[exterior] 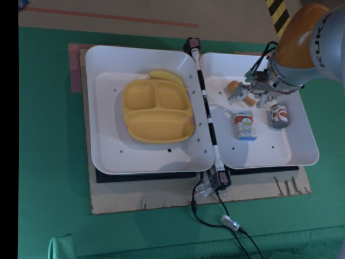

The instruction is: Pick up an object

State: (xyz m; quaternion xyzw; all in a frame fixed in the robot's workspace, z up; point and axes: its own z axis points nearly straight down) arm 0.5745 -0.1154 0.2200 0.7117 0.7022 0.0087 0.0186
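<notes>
Presently the arm (310,42) reaches in over the right bin (302,144), its wrist low and its jaws set down close over a small orange object (233,86) in the bin's upper part. A second orange piece (249,100) lies just beside the first, toward the bin's middle. From where I stand I cannot tell whether the jaws are released or clenched; the wrist body hides them, and nothing is plainly seen held between them.

Two further items rest lower in the same bin: a small carton (245,126) with a red and white label, and just right of it a round tin (278,115), lying apart from each other. The left bin (102,150) holds a yellow divided plate (157,112) with a banana (167,76) at its far rim.

Assessment: the step in hand appears to be the approach or the grasp attempt on the orange object; no lift is evident. The next move calls for a firm closing on that one piece, clear of its neighbour, then a straight rise to confirm it comes away from the bin floor.
</notes>
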